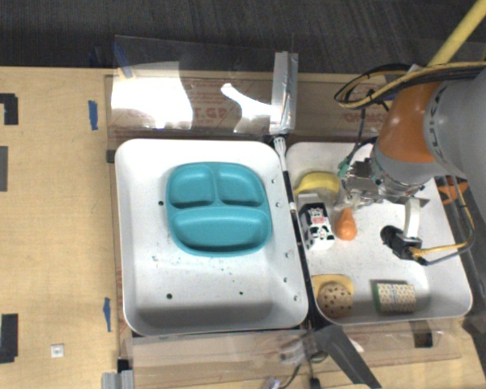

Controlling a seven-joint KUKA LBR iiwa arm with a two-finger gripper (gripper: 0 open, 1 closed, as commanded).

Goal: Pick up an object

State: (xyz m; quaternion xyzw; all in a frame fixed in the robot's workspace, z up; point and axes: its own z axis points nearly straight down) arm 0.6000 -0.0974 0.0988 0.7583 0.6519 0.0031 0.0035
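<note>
- The left shallow white plastic bin [146, 290] holds one thing, a teal three-compartment plastic plate [219, 207] lying flat near its middle, well apart from the arm.
- Along the left wall of the right white bin [449, 298] stands a small black-and-white boxy toy [317, 223]; behind it lies a yellow banana-shaped piece [317, 184].
- An orange carrot-shaped toy [347, 224] sits just beside the black-and-white toy. Judging by position, it is the likeliest thing to pick, as it lies nearest the gripper.
- At the near edge of that bin rest a tan round cookie-like piece with dark dots [334, 293] and a short patterned can lying on its side [394, 296].
- The gripper [358, 194] hangs low over the right bin, just behind the orange toy; whether it is spread or closed cannot be told, and nothing is visibly held.
- Risks, as I judge them: the orange toy is crowded by the black-and-white toy, so a descent slightly off to the left could nudge both or pinch the wrong one; its rounded body may roll or squirt out of a closing grip.
- The dangling cable with a black plug [401, 241] could drag across nearby objects.
</note>
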